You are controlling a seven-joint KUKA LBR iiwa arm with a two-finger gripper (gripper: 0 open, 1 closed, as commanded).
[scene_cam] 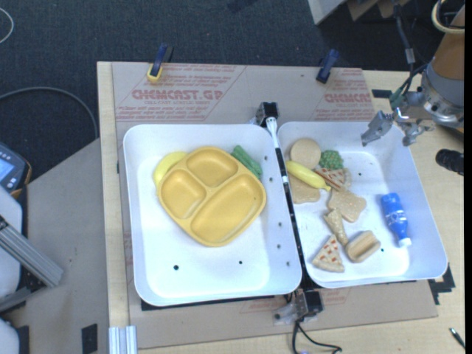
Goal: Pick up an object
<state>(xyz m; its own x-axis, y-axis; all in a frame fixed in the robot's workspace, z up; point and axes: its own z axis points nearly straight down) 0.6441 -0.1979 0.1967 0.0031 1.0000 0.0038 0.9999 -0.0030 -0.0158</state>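
Claw (393, 128) spread wide and holding nothing — hanging over the far right corner of the right bin (424, 198). Blue bottle (395, 217) lying flat in the same bin, nearer the camera than the claw, well apart. Banana (307, 175) and crackers (346, 206) — further left, by the divider.

On the brown paper-faced board (221, 87) that lies under my two bins I can read red print, "CHEMCAST G.P", repeated in slanted rows; the clearest run stands above the left bin. Above the right bin the same red lettering shows in part, too broken for me to read whole.
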